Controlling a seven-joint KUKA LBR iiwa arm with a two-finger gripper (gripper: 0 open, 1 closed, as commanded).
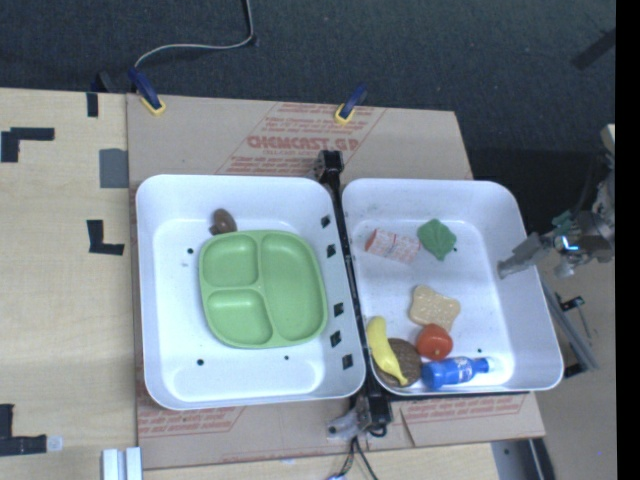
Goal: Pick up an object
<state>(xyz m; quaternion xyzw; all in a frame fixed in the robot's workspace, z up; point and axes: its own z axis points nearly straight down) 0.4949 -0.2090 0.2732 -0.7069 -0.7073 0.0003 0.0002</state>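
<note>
At the near edge of the right bin, closest to the camera, a blue bottle lies on its side with its long axis running left to right, its pale cap end pointing toward the bin's right wall. Just beside it to the left sit a brown round piece and a yellow banana, the banana's length running from far to near; a red tomato touches the brown piece from above, and a tan slice of bread lies just beyond that. Farther back rest a green leafy piece and a pale wrapped item. The left bin carries a green divided plate and a small brown lump at its far side.

The gripper hangs at the right bin's right rim — outside the cluster, gripping nothing that can be seen, and whether it is spread or closed cannot be told. Every candidate lies to its left in this view; the bread and the green piece look nearest, the bottle and tomato lying toward the camera. Judging from this, the coming move is a reach leftward into the bin, then a descent.
</note>
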